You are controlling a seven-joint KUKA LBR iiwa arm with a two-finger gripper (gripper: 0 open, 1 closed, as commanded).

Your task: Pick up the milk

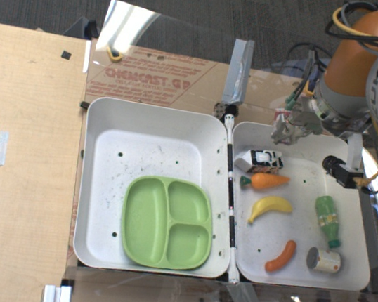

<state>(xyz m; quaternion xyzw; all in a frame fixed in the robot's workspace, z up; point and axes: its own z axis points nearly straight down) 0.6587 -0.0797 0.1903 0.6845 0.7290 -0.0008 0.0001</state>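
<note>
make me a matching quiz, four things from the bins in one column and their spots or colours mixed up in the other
Things:
1. milk carton
2. banana
3. divided plate
4. green bottle

Descriptions:
A. green, lying in the left bin
B. yellow, near the middle of the right bin
C. on its side toward the right bin's right wall
D. white and black, at the right bin's back left, just behind the carrot

Pairs: 1-D, 2-B, 3-A, 4-C
</note>
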